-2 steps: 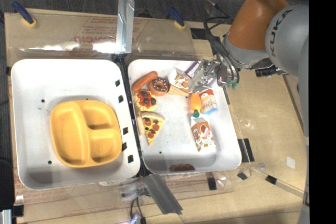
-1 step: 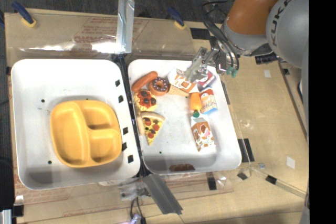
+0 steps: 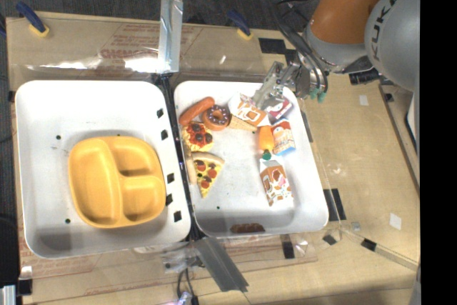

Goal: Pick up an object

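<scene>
claw (image 3: 270, 91) is hanging over the far right corner of the right bin (image 3: 303, 214), coming off the grey arm (image 3: 389, 18) with its orange band. honestly can't tell if it's apart or together, it's just a blurry grey-silver bit from this angle.

right under and just below-left of the claw there's a small orange-and-white packet (image 3: 249, 112), tilted, looks like the closest thing to it, maybe touching but i can't say for sure. just below-right of the claw is a red and white carton (image 3: 280, 108), and a bit further down a blue-and-red juice box (image 3: 284, 138) with a little orange carrot-looking piece (image 3: 265, 140) beside it. lower still, a tan snack box (image 3: 275, 182) lying flat.

off to the claw's left: a hot dog (image 3: 196, 111), a chocolate donut (image 3: 218, 116) touching it, some reddish-yellow toy food (image 3: 196, 134) just below those, then a pizza slice (image 3: 207, 171) with pepperoni dots.

way left of the claw, the left bin (image 3: 43, 107) has a yellow divided plate (image 3: 118, 181) sitting in it. both bins are on the bench (image 3: 364, 175).
</scene>
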Motion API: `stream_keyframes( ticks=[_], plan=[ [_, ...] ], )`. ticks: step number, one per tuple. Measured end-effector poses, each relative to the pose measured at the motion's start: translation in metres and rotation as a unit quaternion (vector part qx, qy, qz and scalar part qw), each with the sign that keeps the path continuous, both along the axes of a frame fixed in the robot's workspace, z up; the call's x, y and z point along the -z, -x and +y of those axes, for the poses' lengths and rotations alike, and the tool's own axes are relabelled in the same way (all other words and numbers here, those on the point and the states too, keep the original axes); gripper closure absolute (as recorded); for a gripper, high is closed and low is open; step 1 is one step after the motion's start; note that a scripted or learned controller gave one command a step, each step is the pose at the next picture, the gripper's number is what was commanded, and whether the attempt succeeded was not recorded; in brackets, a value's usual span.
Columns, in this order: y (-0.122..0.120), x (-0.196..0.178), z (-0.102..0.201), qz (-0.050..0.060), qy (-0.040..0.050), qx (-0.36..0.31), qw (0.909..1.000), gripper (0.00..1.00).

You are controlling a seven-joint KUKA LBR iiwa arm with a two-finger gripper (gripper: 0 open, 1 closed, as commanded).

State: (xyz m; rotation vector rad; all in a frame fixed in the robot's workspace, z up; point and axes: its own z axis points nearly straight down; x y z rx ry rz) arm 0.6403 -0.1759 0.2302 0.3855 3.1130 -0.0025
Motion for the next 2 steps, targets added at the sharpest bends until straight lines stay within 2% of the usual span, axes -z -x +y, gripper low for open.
stream_keyframes(
  ticks=[1, 2],
  plan=[
    [0.0952, 0.0155, -0.0322, 0.003, -0.0007, 0.047, 0.9989, 1.0],
    [0.0948, 0.0153, -0.0313, 0.002, -0.001, 0.047, 0.9989, 0.0]
  ],
)
